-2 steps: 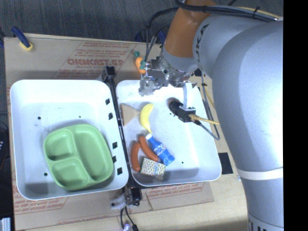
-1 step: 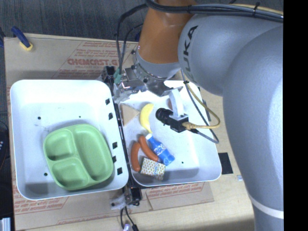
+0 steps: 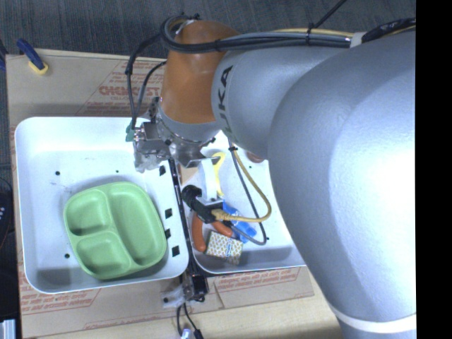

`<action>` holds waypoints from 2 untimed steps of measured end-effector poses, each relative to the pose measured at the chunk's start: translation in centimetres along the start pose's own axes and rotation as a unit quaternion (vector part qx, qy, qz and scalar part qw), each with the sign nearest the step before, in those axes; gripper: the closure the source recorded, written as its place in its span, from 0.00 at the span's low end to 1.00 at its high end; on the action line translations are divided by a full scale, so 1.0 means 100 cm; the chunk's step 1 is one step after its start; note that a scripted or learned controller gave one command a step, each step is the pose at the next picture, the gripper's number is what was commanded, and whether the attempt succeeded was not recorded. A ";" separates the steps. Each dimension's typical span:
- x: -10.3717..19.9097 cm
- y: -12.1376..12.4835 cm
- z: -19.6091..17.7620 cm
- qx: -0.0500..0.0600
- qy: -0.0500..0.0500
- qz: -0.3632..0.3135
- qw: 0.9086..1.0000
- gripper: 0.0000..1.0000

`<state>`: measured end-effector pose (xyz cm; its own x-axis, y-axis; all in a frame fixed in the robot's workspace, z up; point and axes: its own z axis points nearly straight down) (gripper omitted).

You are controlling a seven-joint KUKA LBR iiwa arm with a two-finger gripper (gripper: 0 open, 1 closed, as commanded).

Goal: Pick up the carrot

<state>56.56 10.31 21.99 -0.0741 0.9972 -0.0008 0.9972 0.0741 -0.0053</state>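
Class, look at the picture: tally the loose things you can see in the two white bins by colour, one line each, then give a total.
Green: 1, the divided plate
Orange: 1, the carrot
Blue: 1, an item I cannot identify
Patterned: 1, the small box
Total: 4 visible; the arm hides part of the right bin.

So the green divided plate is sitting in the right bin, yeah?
Not quite. The camera view shows the green divided plate sitting in the left bin, not the right one. The right bin holds a cluster of small items.
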 end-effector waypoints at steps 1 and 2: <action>0.103 -0.052 0.032 0.000 0.000 -0.003 1.000 1.00; 0.060 -0.082 0.036 0.000 0.000 -0.111 0.994 1.00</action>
<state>47.90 15.64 18.47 -0.2922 0.9564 0.0004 0.9563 0.2922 -0.0063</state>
